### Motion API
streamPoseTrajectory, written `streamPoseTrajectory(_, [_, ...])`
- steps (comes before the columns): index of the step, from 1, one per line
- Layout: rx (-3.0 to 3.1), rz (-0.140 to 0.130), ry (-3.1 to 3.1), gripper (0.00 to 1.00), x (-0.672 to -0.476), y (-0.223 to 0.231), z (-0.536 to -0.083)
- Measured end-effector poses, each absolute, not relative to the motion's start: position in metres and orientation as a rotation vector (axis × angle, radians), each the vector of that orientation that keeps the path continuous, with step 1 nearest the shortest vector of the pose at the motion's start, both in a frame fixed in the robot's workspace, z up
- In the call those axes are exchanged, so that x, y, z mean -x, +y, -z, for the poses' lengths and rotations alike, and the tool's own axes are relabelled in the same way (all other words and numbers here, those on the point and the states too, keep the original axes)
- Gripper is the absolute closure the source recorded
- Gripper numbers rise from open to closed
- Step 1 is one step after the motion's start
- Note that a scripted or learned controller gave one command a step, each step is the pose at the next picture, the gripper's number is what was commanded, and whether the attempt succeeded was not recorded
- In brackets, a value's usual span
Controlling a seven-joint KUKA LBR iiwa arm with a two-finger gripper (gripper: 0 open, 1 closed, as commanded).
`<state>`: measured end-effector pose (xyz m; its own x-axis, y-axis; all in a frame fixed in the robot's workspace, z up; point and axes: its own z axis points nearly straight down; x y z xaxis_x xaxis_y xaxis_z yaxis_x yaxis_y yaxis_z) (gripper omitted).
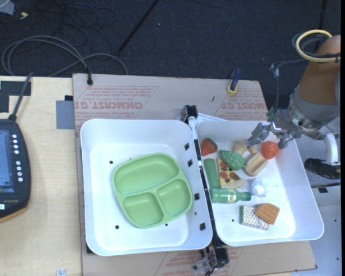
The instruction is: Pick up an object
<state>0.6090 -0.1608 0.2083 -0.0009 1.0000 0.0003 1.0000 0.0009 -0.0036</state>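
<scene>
While the arm [317, 85] reaches in from the right over the right bin [302, 197], its fingers [270, 135] stand spread, with a red tomato [269, 149] just below them, though I cannot tell if they grip it. That bin also holds a bread roll [256, 163], a green bottle [230, 196], a pizza slice [226, 174] and a cracker [267, 213]. In the left bin [103, 148] lies a green tray [153, 189].

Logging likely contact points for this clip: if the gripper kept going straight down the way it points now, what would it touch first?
Probably the round red tomato-like toy or the tan bread-roll toy beside it in the right white bin; the gripper hangs over them. Depth is unclear from this slanted view.
</scene>
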Motion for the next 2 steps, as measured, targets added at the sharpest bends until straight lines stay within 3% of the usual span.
streamPoseTrajectory(1, [2.219, -0.005, -2.219, 0.0, -0.5899, -0.1104, -0.0964])
streamPoseTrajectory(2, [2.219, -0.008, -2.211, 1.0, -0.5892, -0.1109, -0.1031])
